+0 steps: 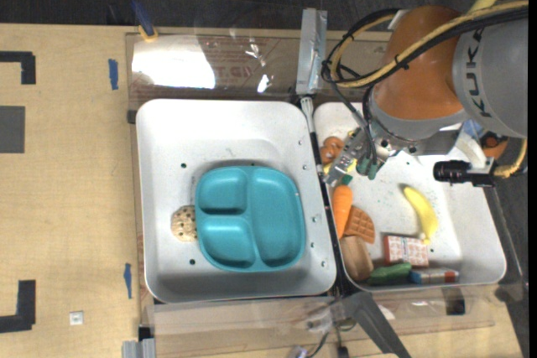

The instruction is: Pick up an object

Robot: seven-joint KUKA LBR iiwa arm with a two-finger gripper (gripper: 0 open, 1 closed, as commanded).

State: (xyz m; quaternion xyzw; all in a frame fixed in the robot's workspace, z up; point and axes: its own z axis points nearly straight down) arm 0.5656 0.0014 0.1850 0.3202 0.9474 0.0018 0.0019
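Note:
My gripper (354, 168) hangs low over the upper left part of the right bin (478, 264), under the orange wrist band. Its two fingers stand apart, open, with nothing visible between them. Just below it lies an orange carrot (342, 204), and a small orange-brown toy (333, 148) lies just to its left against the bin wall. Further objects in this bin are a waffle piece (362, 224), a yellow banana (421, 210), a brown bread roll (356, 257), a red box (405, 248), a green vegetable (389, 272) and a marker (433, 274).
The left bin (159, 147) holds a teal divided plate (249, 216) with a cookie (184, 222) against its left side. A metal divider (310, 54) runs between the bins at the back. Cables loop above the wrist.

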